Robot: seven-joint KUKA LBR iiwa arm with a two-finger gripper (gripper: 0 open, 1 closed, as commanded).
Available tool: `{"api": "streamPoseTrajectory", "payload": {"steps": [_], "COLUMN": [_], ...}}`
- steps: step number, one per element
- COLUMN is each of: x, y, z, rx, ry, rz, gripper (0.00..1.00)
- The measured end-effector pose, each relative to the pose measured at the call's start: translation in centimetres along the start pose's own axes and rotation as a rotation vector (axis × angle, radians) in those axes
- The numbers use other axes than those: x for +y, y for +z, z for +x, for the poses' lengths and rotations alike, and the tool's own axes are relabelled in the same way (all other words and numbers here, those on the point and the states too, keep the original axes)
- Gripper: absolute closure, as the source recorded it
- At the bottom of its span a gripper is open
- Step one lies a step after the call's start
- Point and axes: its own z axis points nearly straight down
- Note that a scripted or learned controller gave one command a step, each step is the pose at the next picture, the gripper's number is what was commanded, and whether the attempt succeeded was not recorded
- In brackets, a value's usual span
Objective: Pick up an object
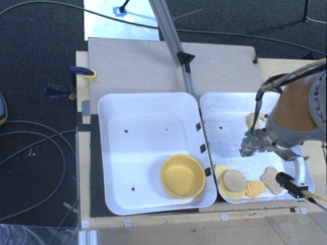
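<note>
Objects (255,188) lie in the right bin (225,111); gripper (249,148) hovers above, grip state unclear.

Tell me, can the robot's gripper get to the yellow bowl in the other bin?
Probably yes. The yellow bowl sits open in the left bin with nothing over it. The gripper hangs over the right bin, so the arm would have to cross the rims between them.
</note>
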Motion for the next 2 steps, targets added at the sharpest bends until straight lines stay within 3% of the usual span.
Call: {"api": "streamPoseTrajectory", "payload": {"steps": [2], "x": [0.0], "y": [-9.3], "z": [0.9], "rx": [0.0], "ry": [-0.002], "rz": [-0.001], "gripper": [1.0]}}
